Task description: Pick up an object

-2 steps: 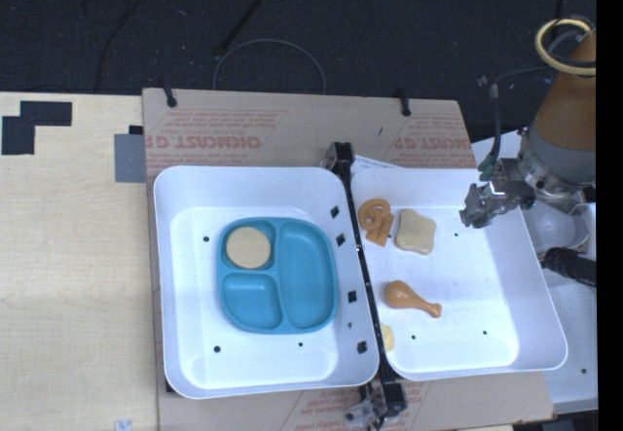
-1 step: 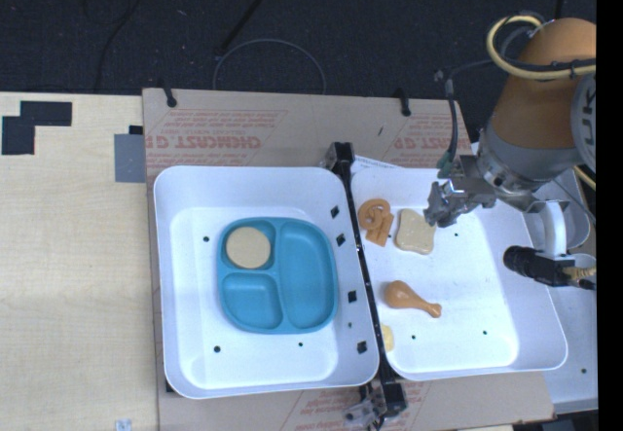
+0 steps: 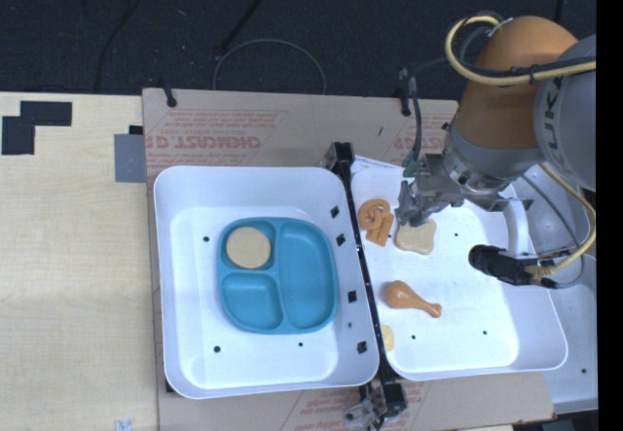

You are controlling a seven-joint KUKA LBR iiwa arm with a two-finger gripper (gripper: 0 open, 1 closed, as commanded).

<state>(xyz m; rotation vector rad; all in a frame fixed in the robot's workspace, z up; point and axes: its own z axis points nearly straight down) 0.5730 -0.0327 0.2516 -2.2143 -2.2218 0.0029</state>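
Note:
In the right bin (image 3: 487,346), my gripper (image 3: 413,213) hangs low over its upper left part. Its tip is right at the top edge of a pale beige bread-like piece (image 3: 419,240). Whether it touches the piece is unclear. Just left of the gripper lies an orange-brown pretzel-shaped piece (image 3: 374,219). A brown toy drumstick (image 3: 410,299) lies further toward the front, apart from the gripper. A small yellowish piece (image 3: 387,338) sits against the divider.
The left bin (image 3: 185,225) holds a blue sectioned tray (image 3: 292,283) with a round beige disc (image 3: 247,247) in its upper left compartment. A black divider (image 3: 354,254) separates the bins. The arm's grey and orange body (image 3: 516,98) looms over the right bin's far right corner.

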